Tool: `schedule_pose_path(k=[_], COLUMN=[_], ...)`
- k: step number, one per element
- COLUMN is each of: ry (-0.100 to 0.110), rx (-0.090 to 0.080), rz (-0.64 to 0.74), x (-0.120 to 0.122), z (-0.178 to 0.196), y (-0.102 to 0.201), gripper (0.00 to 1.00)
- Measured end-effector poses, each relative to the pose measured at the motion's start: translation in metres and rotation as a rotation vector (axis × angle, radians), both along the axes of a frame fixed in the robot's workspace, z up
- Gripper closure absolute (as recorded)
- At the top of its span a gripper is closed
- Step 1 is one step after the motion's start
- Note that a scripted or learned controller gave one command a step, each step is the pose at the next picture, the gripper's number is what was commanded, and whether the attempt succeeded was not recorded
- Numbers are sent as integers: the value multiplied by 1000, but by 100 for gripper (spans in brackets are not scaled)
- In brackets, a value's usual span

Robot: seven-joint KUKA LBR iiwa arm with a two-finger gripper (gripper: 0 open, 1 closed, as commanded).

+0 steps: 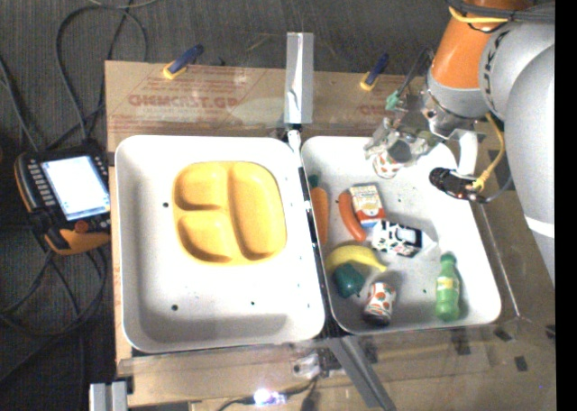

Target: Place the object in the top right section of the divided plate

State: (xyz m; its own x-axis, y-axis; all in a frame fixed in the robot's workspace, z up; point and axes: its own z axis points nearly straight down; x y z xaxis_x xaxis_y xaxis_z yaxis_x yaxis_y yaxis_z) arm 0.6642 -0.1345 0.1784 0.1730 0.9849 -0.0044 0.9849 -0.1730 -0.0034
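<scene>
Yellow divided plastic plate (231, 212) has nothing on it yet; the claw (394, 153) grips a small white-and-red cup (388, 164).

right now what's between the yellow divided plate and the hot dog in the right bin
In the camera view, the two bins' adjoining rims lie between the yellow divided plate and the hot dog, and a carrot lies along the right bin's left wall.

— Arm position?
— Entering from the right edge, filling the upper right of the frame; grey casing, orange band at the very top.
— And the gripper (397, 150)?
— Pointing down and left, low in the upper right quarter. Finger spacing impossible to make out.
</scene>
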Motion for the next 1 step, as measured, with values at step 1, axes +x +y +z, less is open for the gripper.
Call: schedule_pose_path(k=[1], ry=[-1], rx=[4], rz=[15], x=[4], z=[32], y=[72], gripper=[100])
